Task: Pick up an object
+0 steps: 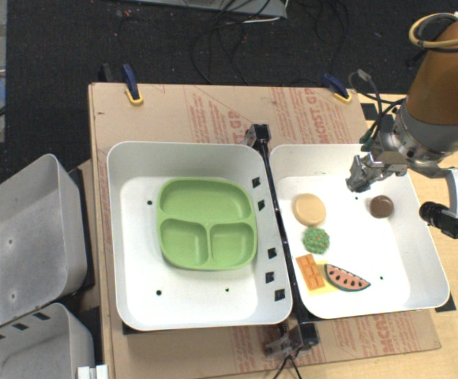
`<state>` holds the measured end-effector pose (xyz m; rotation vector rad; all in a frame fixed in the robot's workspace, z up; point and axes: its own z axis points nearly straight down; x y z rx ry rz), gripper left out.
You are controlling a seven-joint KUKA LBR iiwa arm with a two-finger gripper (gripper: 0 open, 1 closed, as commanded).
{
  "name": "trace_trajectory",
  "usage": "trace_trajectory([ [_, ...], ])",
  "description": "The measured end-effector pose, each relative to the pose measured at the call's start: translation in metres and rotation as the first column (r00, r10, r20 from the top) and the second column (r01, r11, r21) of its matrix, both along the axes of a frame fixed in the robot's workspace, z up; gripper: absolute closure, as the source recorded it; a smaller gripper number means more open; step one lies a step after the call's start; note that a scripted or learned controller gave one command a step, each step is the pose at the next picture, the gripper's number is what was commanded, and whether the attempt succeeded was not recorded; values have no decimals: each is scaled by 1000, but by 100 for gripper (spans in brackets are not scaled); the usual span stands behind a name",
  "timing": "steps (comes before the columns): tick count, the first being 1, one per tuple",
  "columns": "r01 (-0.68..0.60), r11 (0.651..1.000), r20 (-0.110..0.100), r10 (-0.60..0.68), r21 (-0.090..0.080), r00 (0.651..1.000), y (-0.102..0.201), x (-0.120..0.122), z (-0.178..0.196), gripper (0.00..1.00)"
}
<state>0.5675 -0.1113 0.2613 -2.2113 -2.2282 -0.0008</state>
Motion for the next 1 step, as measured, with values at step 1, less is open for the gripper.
trace_trajectory([
  [1, 1, 1000, -2, -1, 0, 1000, 42, -12, -9, 100],
])
